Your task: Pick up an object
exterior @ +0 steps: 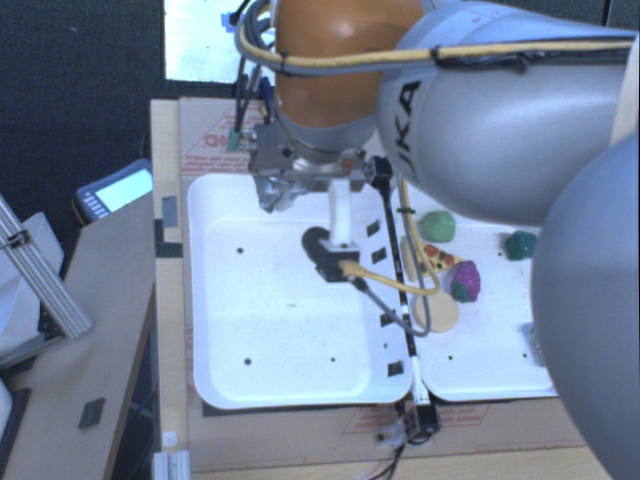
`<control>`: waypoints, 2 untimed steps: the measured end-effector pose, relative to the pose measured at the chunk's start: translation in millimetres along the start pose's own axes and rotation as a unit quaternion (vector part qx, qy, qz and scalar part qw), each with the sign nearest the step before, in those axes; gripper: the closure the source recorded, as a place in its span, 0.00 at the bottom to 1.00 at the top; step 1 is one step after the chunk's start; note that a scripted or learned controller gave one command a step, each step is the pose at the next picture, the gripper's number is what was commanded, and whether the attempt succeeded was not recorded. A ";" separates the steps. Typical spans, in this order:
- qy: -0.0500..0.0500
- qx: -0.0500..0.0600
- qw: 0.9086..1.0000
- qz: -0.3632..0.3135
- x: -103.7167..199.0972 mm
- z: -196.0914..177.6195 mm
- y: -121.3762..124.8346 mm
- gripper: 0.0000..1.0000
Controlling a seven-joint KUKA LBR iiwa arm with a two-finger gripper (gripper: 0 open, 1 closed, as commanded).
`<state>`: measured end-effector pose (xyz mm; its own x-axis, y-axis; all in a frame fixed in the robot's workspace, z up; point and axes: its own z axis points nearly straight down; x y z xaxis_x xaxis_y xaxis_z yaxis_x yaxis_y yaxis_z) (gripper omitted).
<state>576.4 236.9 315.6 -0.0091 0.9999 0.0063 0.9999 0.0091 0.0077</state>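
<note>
My gripper point(277, 190) hangs over the far edge of the left bin point(250, 368), under the orange wrist band. Nothing shows beneath it on the bin floor. The loose things lie in the right bin point(490, 378): a light green lump point(438, 226), a small teal piece point(519, 245), a magenta-purple piece point(465, 282), a red and yellow flat piece point(439, 258) and a tan disc point(441, 315). The gripper is well to the left of all of them, across the divide between the bins. My arm hides the far right part of the right bin.
A cardboard sheet point(205, 138) lies under both bins. A grey side table point(95, 298) with a metal rail point(40, 278) stands to the left. The big arm body covers the upper right of the view.
</note>
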 end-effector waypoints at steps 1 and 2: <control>0.001 -0.006 1.000 0.002 -1.1 -214.5 -31.7 1.00; -0.003 0.003 1.000 0.002 -0.9 -203.4 -31.4 0.00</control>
<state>543.5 234.4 518.7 -0.0047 1.0000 0.0013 1.0000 0.0047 0.0018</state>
